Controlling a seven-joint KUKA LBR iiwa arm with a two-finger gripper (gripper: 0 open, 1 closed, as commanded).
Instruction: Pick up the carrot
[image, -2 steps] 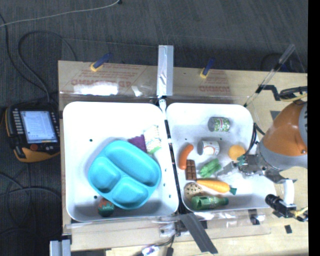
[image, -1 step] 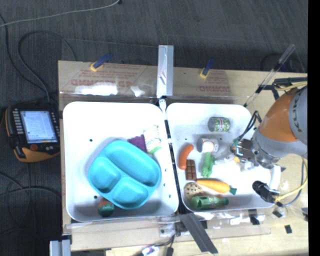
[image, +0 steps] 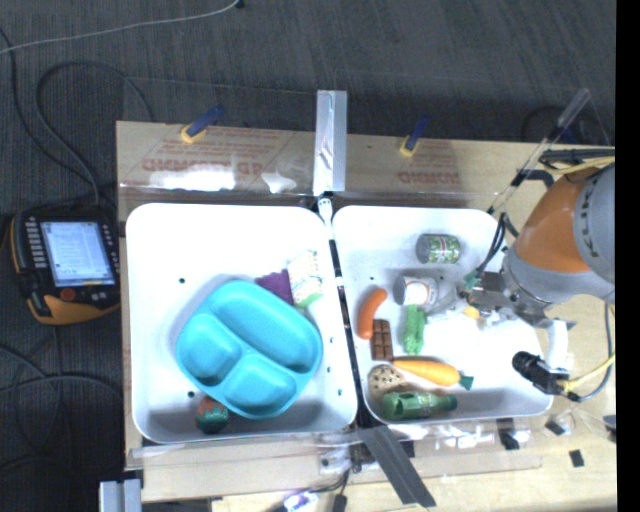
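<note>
Dark grey carpet underlies a plywood-topped surface (image: 480, 160) bearing two shallow white bins side by side.

Carrot (image: 432, 371): orange, lying roughly level in the right bin (image: 400, 222), toward its near edge, green-tipped end pointing right. Touching it on the left, a tan speckled biscuit-like piece (image: 383, 380). Just below it, a dark green bottle (image: 420, 404) on its side along the near wall.

Above the carrot: a brown chocolate bar (image: 382, 340), a slim green vegetable (image: 413, 328) standing lengthwise, and an orange-red sausage (image: 371, 311) near the dividing wall. Further back, a small white and grey cup-like item (image: 417, 292) and a green tin can (image: 438, 248) on its side.

Arm: grey with orange band (image: 560, 235), reaching in from the right over the right bin's right side. Gripper (image: 483, 295) sits up and to the right of the carrot, apart from it, nothing seen between the jaws; whether the jaws stand wide or narrow I cannot tell.

Left bin (image: 160, 230): a large blue divided tray (image: 250, 345), tilted; a purple item (image: 277, 287) and a pale carton (image: 304, 279) at its upper right edge; a small red and green object (image: 211, 413) at the near wall.

Off the surface, left: a teach pendant (image: 68, 262) with lit screen, on the carpet.
</note>
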